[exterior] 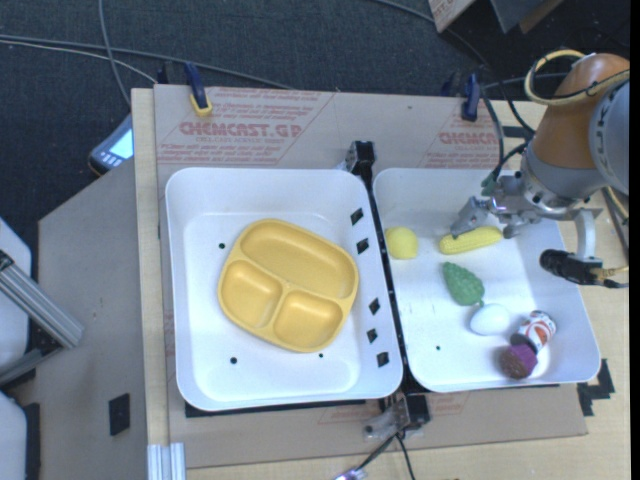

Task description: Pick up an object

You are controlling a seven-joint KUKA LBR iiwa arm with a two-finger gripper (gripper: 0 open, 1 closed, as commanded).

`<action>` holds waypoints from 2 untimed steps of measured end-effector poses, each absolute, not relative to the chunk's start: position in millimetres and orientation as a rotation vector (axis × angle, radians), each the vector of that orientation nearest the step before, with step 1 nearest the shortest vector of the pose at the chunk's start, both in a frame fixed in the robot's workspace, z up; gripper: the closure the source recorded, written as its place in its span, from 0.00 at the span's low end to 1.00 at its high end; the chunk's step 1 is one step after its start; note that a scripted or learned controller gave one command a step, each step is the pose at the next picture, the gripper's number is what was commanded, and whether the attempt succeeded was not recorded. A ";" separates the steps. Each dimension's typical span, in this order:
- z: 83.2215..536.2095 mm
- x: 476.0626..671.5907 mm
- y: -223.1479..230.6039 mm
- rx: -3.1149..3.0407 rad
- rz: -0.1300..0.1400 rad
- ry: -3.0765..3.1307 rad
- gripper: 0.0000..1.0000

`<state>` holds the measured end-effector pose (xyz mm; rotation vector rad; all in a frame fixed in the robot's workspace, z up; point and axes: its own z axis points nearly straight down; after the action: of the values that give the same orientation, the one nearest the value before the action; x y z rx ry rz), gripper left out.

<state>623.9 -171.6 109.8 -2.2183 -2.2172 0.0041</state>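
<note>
while the gripper (487, 220) hangs low over the yellow corn (470, 240), i cannot tell its grasp, so nothing looks lifted yet.

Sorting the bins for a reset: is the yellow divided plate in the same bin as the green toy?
No, the yellow divided plate lies in the left bin, while the green toy lies in the right bin.

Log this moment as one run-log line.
arm: over right bin | gripper: at yellow banana-shaped toy, grasp unconfirmed | left bin: yellow divided plate
</note>
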 end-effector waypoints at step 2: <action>97.2 625.5 -170.8 -2.221 -0.002 -2.223 1.00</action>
<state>625.5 -170.8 97.2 -2.2209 -2.2233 -0.0024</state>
